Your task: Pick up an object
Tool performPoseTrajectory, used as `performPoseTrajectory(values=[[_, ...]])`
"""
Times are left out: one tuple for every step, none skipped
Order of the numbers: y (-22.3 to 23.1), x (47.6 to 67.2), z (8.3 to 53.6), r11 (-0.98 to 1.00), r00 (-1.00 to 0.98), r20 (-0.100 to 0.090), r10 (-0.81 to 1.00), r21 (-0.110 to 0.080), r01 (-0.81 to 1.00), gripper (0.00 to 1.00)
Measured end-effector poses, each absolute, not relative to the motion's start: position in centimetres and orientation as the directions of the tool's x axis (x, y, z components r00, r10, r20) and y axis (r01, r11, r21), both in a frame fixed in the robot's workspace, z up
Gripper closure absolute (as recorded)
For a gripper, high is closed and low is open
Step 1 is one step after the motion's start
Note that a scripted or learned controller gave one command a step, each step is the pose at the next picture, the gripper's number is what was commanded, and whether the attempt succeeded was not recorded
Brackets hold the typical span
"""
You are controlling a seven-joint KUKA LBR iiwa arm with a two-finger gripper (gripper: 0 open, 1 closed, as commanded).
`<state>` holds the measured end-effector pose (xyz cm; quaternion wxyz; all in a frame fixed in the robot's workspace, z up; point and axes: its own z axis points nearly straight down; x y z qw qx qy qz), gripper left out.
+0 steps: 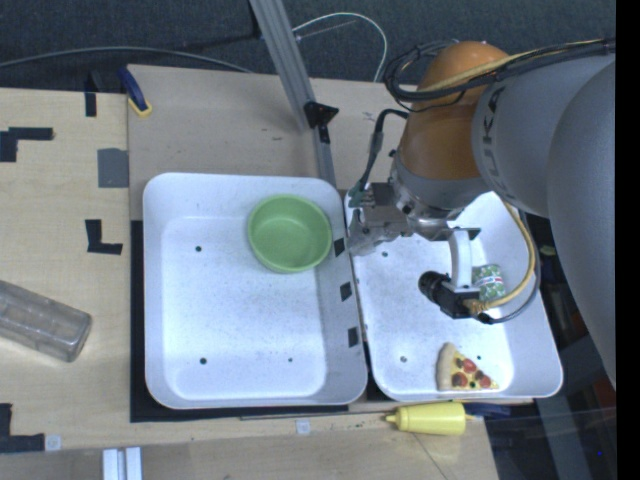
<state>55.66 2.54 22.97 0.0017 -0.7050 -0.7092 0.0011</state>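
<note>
Here, from the one camera above, two white bins are seen side by side on the bench (220,138). A green bowl (289,232) is seen upright in the left bin (200,318), near its top right corner. In the right bin (420,358) a toy pizza slice (460,368) is found lying flat near the bottom edge, with red spots on it. A small green and white thing (489,280) is seen near the right side of that bin, beside a black part (442,293) and a yellow cable; what it is cannot be told. The grey arm with its orange band (455,118) is reached in from the right, and the hand (372,226) is held low over the top left corner of the right bin, close to the wall between the bins. Whether the hand is open or closed cannot be told. A yellow bottle (432,419) is laid on its side just below the right bin. A clear plastic tub (40,320) is left on the bench, well apart at the far left.
</note>
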Motion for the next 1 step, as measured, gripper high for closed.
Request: performPoseTrajectory(values=[[7.67, 55.67, 21.79, 0.006, -0.006, 0.001, 1.0, -0.004, 1.0, 1.0]])
